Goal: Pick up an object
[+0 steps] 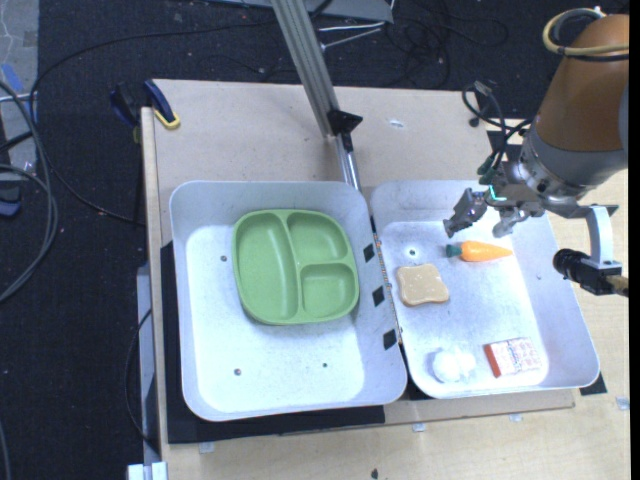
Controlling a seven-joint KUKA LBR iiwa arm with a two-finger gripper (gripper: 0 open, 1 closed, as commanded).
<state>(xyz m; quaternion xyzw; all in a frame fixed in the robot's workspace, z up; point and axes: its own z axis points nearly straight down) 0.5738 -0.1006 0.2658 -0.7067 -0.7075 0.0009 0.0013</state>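
Note:
In the right bin (560,308) lie an orange carrot (483,252), a slice of toast (422,285), a white round object (452,365) and a small red-and-white carton (514,357). My gripper (486,214) hangs over the bin's far part, just above and behind the carrot. Its two fingers are spread, one at the left (462,216) and one at the right (508,218), with nothing between them. The arm's orange band (590,53) rises at the upper right.
The left bin (200,298) holds a green three-compartment plate (296,265). A slanted metal pole (312,53) ends at a clamp between the bins' far corners. Cables run along the bench's right side near a black fitting (585,268).

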